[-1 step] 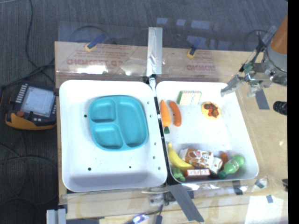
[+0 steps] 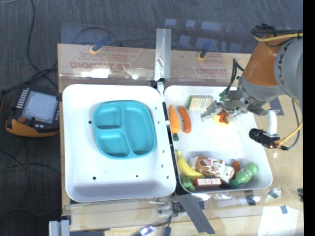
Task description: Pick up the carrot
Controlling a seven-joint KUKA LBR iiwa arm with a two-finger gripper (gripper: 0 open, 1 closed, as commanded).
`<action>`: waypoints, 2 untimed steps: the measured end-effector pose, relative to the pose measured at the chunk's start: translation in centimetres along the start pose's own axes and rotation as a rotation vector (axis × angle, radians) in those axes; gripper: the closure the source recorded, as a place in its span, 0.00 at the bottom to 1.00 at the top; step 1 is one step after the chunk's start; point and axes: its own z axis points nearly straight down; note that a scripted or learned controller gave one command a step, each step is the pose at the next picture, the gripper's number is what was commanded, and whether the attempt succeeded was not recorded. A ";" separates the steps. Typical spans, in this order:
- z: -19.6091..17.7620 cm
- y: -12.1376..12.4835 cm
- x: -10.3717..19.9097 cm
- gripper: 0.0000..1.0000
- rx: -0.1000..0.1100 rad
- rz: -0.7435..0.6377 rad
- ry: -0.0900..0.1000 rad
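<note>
- Hovering over the far part of the right bin (image 2: 256, 146), the gripper (image 2: 222, 113) sits beside a small checkered block (image 2: 199, 102), well short of its target.
- Its fingers look spread, and a small orange-red piece shows right at the tips; I cannot tell what that piece is or whether it is truly pinched.
- The carrot (image 2: 173, 122) lies lengthwise against the bin's left wall, touching or just beside a red sausage-like item (image 2: 184, 119).
- Judging from this, the approach step is in hand and no grasp on the carrot is made yet.
- The next move likely calls for travelling left across the bin, lining the fingers across the carrot's width, and descending without catching the sausage or the wall.
- The left bin (image 2: 78, 181) holds a blue divided tray (image 2: 124, 128).
</note>
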 end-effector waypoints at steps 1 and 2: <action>-9.9 -0.2 -5.9 0.00 -0.003 -0.115 -0.003; 0.3 -4.1 -0.8 0.00 0.000 -0.017 0.000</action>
